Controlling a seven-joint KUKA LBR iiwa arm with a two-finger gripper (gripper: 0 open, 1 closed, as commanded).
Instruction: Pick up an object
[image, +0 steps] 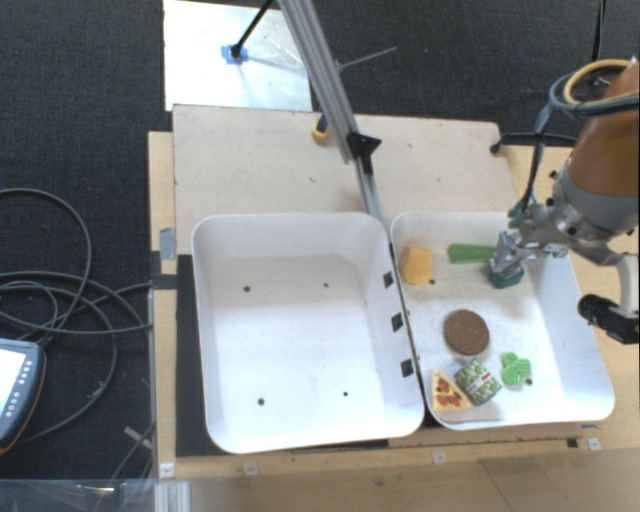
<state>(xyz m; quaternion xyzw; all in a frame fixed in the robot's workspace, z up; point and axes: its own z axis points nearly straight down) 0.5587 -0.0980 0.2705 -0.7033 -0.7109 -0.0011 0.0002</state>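
Observation:
The right bin (590, 395) holds several small items. A yellow block (417, 265) lies near its left wall. A long green piece (467, 254) lies at the back, and its right end disappears under my gripper (505, 272). The gripper is low in the back of this bin, its tip on a dark green bit (507, 280). A brown round disc (466, 331) sits in the middle. A pizza-slice toy (448, 391), a patterned wedge (479, 383) and a small green leafy piece (516, 369) lie along the front.
The left bin (215, 405) stands beside the right one, separated by a rim with black clips (396, 322). A slanted metal pole (335, 95) crosses the back of the bench. Cables and a tablet lie on the floor at left.

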